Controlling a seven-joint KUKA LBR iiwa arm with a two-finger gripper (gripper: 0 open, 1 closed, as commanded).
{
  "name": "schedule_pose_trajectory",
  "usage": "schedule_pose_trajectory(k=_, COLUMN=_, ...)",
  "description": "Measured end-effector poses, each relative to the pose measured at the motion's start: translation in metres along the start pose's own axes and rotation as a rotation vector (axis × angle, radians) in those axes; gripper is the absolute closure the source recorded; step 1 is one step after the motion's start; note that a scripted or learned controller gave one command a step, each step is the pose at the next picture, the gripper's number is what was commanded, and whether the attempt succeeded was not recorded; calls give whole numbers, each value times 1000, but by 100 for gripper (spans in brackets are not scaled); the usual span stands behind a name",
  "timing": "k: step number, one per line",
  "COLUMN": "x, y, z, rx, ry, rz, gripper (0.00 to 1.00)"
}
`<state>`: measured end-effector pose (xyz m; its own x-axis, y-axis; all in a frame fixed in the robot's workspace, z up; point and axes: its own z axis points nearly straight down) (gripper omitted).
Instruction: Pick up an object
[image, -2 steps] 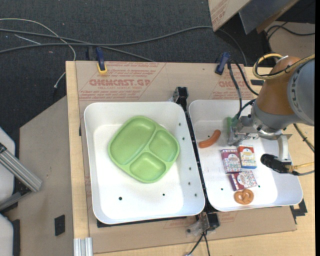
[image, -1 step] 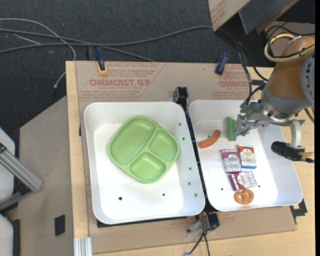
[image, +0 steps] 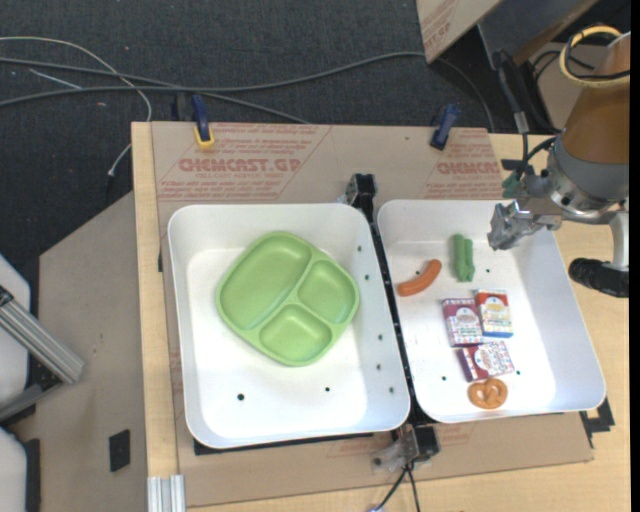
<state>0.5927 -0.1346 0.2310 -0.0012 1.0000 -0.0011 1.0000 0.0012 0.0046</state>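
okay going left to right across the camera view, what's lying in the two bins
Green divided plate in the left bin → in the right bin: orange sausage → green pickle-like piece → pretzel. The small snack packets overlap in order, so they are left out.

Both shallow plastic bins (image: 200, 400) are plain white. The sectioned plastic plate (image: 288, 297) is lime green, the little sausage (image: 419, 279) orange-red, the stubby pickle-like stick (image: 463, 257) green, the pretzel (image: 487, 393) orange-brown, and the small printed packets (image: 478, 318) maroon, red and white.
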Motion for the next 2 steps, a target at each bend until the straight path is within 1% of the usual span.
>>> schedule_pose_trajectory(k=1, x=0, y=1, z=-26, rx=0, ry=0, rz=0, gripper=100)
schedule_pose_trajectory(k=2, x=57, y=4, z=-18, rx=6, ry=3, rz=-3, gripper=100)
